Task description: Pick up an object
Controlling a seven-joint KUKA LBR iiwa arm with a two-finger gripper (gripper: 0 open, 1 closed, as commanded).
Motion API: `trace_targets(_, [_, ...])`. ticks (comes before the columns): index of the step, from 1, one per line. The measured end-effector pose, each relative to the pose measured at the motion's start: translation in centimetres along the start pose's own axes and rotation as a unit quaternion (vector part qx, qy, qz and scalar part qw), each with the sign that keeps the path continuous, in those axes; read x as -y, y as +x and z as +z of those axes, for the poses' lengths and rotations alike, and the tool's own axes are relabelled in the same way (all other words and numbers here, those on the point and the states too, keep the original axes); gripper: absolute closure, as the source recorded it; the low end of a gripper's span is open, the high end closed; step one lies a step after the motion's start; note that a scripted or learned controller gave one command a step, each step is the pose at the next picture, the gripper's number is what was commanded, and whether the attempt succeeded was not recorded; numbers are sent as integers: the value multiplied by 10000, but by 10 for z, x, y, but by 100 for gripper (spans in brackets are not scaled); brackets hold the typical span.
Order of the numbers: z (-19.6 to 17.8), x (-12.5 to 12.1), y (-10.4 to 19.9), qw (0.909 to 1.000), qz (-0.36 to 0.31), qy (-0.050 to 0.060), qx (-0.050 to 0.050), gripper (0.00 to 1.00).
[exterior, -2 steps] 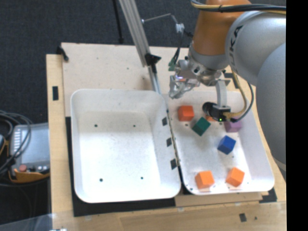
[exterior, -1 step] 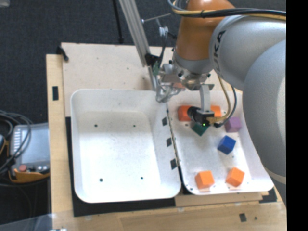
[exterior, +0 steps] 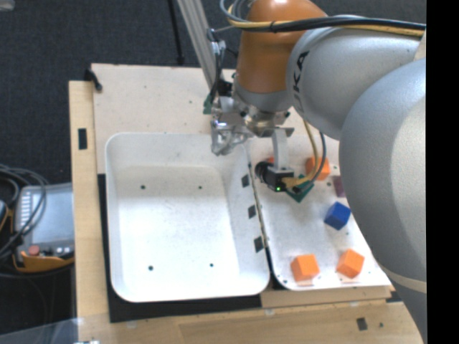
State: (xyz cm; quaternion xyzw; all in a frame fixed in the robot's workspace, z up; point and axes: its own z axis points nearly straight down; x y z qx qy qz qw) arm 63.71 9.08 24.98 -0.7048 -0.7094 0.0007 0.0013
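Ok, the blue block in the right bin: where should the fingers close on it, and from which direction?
Probably straight down from above. The blue block sits apart from the orange cubes and lies turned at an angle to the bin wall, so rotate the gripper to close on two opposite flat side faces. Its top looks level, and there seems to be free floor around it for the fingers.

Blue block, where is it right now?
The blue block lies in the right bin, near its right side, above the two orange blocks at the front.
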Motion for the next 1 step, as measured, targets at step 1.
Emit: trace_targets(1, [0, 0, -2, 10000, 19, -1, -1, 0])
